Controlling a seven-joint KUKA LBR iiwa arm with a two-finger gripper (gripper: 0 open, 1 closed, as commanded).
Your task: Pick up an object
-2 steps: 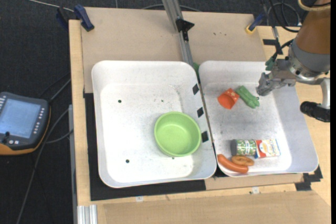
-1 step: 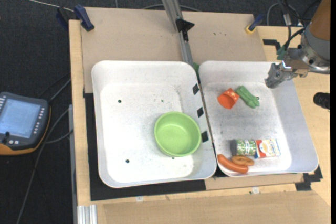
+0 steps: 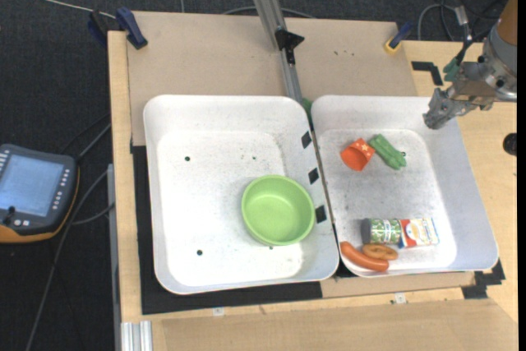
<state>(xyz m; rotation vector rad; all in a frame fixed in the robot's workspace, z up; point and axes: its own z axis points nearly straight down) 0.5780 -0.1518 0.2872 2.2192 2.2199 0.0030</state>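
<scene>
— While the arm sits at the right edge of the bench, where is the gripper exactly?

— Just over the far right corner of the right bin, above the rim rather than over the things inside. Nothing hangs from it. Whether it is released or clenched I cannot tell from this slant — it is too small and grey against the rim.

— So what is there to pick?

— In the right bin, a small orange cup lies touching a green pickle-shaped toy near the far middle. Along the near wall are a small carton lying on its side and, just in front of it, a red sausage toy against the rim. The left bin has a green bowl near its right wall.

— Which step is this, in your view?

— The approach, I judge — nothing is grasped yet. The orange cup and the green toy are nearest the gripper.

— And the next move?

— It would need to travel inward over one chosen item and descend. The cup and toy touch, so a centred descent on one matters, or the fingers may land on both.
</scene>
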